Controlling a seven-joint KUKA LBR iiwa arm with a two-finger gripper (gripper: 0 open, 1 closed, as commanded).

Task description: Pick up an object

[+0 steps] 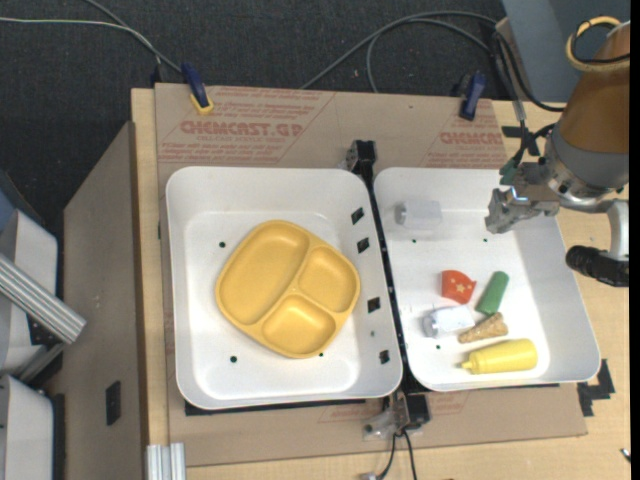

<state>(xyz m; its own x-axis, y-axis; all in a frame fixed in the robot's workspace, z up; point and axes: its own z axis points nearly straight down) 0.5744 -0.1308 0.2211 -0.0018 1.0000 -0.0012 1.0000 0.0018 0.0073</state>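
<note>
Camera view: left bin (190,268) holds yellow tray (288,288).

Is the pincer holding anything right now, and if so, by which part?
Nothing is held. The pincer hangs over the right bin near its upper right corner, with nothing between its fingers; the toys, such as the yellow bottle, lie loose below.

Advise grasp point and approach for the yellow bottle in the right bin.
Grip the yellow bottle across its thick body, near the middle, coming straight down from above. It lies on its side, long axis roughly left-right, so close the fingers across the narrow width, front to back. The cone-shaped piece lies close behind it and the bin's front rim close in front, so clearance looks tight.
</note>
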